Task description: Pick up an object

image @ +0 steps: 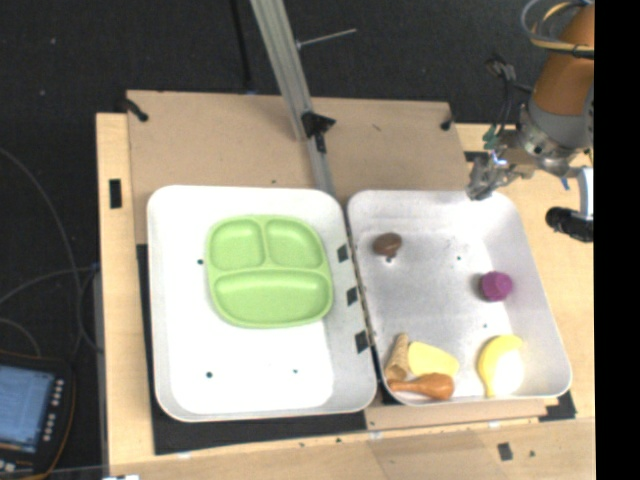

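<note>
**Bench, two white bins, arm at far corner**

Wooden bench (pixel 240 138); left bin (pixel 180 368) holding green divided plate (pixel 269 271); right bin (pixel 440 238) containing brown mushroom (pixel 387 244), purple ball (pixel 495 286), yellow pieces, orange carrot (pixel 425 387); gripper (pixel 484 184) above that bin's far right corner, opening indiscernible, nothing visibly held.

The grey arm (pixel 560 88) reached in from the right, orange band uppermost, wrist angled down-left, its pincer (pixel 484 183) hanging low.
</note>
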